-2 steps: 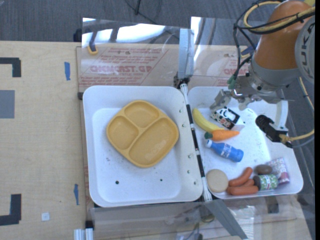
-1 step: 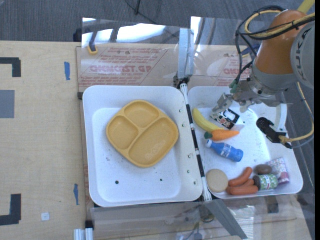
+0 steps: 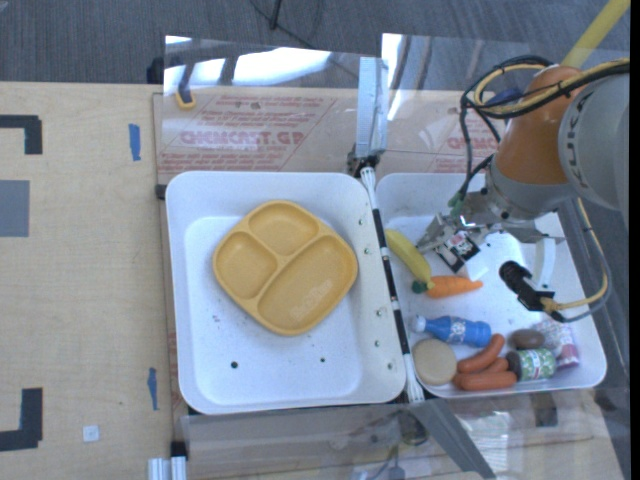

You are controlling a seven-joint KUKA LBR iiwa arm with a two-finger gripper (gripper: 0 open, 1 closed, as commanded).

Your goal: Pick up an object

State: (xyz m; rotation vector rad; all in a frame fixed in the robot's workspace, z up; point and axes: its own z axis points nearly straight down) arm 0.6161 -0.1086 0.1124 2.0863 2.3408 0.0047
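Gripper (image 3: 452, 244) hovered low in the right bin (image 3: 590, 363); whether its claw was spread or pinched could not be told. Carrot (image 3: 453, 287) lay just at its 6 o'clock, banana (image 3: 408, 254) at 9 o'clock. Yellow plate (image 3: 285, 266) sat in the left bin (image 3: 190, 368).

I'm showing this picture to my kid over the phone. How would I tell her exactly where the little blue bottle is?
Look at the right-hand white bin, the one crowded with toy food. Near its front edge, below the carrot and just above the round tan cookie, lies the bottle on its side. It is the only blue thing there, with a white label.
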